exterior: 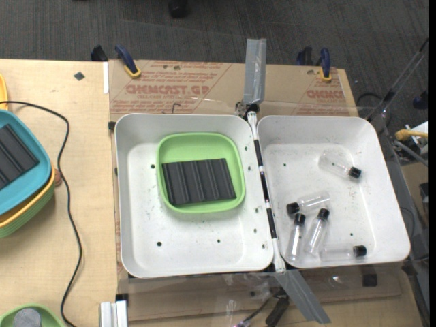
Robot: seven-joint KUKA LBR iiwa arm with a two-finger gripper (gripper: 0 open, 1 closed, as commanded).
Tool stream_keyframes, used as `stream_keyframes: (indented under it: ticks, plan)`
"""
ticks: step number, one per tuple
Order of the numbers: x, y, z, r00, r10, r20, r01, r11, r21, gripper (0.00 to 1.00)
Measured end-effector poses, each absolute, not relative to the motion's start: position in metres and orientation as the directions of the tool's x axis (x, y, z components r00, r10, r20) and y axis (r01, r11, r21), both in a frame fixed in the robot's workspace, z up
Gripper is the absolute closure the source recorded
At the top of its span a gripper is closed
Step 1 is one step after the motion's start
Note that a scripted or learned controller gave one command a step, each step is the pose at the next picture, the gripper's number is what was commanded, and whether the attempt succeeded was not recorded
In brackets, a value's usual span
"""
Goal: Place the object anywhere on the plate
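Observation:
A green square plate lies in the left white bin, toward its back. A dark ridged insert covers the plate's middle. Several clear plastic vials with black caps lie in the right white bin. One vial rests alone near the back right. Three vials are clustered at the bin's middle, lying close together. Another vial lies along the front wall with its cap to the right.
A teal and yellow stack of dishes sits on the wooden bench at far left, with a black cable trailing past it. Cardboard clamped at the back lies under the bins. A grey divider bar runs between the bins.

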State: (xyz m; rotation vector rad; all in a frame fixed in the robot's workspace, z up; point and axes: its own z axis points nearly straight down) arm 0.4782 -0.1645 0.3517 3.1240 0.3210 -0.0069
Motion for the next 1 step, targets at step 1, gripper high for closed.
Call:
stream_keyframes:
  ticks: [1]
  plan:
    - [0.4777, -0.1213, 0.3108, 0.979, 0.204, -0.007, 0.204, -0.979, -0.001, 0.00]
